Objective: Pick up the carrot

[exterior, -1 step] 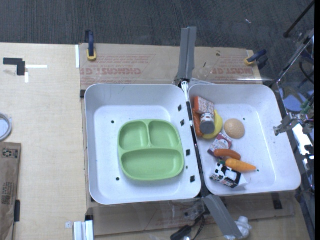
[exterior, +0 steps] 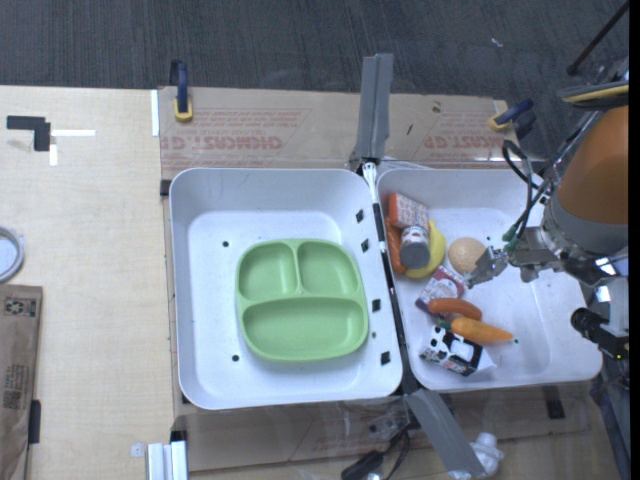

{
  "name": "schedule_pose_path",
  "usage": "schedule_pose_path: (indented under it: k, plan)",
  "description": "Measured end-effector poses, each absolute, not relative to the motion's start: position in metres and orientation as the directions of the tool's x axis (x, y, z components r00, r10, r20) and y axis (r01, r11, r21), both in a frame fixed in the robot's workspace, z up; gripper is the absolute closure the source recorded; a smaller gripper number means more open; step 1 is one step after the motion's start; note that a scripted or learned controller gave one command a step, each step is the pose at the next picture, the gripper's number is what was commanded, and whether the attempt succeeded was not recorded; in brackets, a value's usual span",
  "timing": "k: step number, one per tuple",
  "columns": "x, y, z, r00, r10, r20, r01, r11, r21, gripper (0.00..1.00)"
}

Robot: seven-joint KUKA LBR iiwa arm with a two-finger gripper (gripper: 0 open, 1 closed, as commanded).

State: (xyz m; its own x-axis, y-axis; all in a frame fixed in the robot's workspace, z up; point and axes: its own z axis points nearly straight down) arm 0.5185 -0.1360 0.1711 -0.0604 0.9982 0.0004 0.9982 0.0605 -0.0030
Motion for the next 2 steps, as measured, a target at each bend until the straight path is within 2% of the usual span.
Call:
schedule_pose_path:
  k: [1, 2]
  plan:
    - [0.4778, -0.1226, 0.0918, 0.114, 0.994, 0.000, 0.994, -0.114, 0.000, 0.00]
    - [0.4772, -0.1230, 0.0993, 0.118, 0.993, 0.001, 0.993, -0.118, -0.004, 1.00]
